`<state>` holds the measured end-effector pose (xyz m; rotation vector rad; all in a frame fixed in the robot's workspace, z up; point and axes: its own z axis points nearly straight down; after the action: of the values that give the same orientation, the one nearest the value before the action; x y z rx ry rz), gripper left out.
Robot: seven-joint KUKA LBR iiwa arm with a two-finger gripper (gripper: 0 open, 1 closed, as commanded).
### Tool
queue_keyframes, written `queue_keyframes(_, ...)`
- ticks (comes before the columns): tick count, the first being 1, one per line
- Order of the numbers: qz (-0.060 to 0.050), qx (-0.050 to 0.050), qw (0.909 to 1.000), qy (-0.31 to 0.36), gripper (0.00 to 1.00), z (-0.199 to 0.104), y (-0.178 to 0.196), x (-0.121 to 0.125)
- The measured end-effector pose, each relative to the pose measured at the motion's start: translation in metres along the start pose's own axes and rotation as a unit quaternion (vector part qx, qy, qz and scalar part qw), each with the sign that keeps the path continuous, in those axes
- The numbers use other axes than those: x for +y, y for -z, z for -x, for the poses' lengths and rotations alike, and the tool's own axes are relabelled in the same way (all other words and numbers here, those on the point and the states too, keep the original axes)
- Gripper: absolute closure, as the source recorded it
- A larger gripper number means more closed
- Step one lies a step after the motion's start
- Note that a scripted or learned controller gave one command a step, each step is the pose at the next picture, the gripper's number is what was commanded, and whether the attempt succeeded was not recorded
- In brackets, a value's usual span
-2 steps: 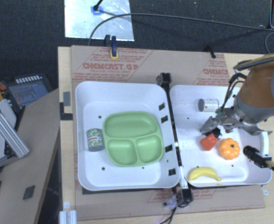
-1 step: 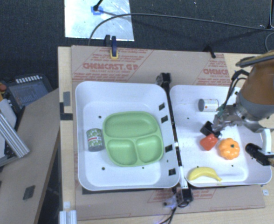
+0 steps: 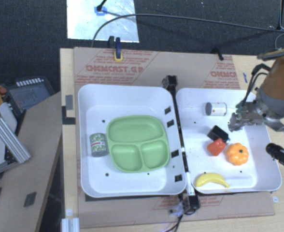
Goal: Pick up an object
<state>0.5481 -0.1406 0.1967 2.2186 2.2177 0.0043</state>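
1. Right bin (image 3: 262, 178), contents: a white and grey cylinder (image 3: 216, 108) lying on its side near the back; a small black block (image 3: 218, 132) toward the middle; a red-orange piece (image 3: 217, 147) touching the block's front edge; an orange pumpkin-shaped toy (image 3: 237, 153) just right of the red piece; a yellow banana (image 3: 211, 180) near the front wall. All lie on the bin floor, none lifted.
2. Gripper (image 3: 236, 120): grey, at the end of the arm (image 3: 279, 88) entering from the right, above the right bin's back half, between the cylinder and the pumpkin toy and just right of the black block. Nothing is seen between the fingers (whether they stand open or closed cannot be told from this slant).
3. Left bin (image 3: 86, 129), contents: a green divided plate (image 3: 136, 143) with three compartments, roughly central; a small can with a green label (image 3: 98, 144) just left of the plate, near the left wall.
4. Support: both bins sit side by side on a brown cardboard sheet (image 3: 151, 64) printed with red lettering, laid on the table (image 3: 35, 178).
5. Surroundings: a blue and yellow clamp (image 3: 117, 49) at the cardboard's back edge; a dark cable (image 3: 180, 21) running across the floor behind; a handheld control pendant (image 3: 28, 96) at the left.
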Motion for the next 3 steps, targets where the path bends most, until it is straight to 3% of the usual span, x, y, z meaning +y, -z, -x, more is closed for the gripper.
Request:
queue_keyframes(1, -0.001, 0.0, 1.0, 0.002, 1.0, 0.0, 0.018, 0.001)
queue_keyframes(3, -0.001, 0.002, 1.0, 0.006, 1.0, -0.107, 0.036, -0.017)
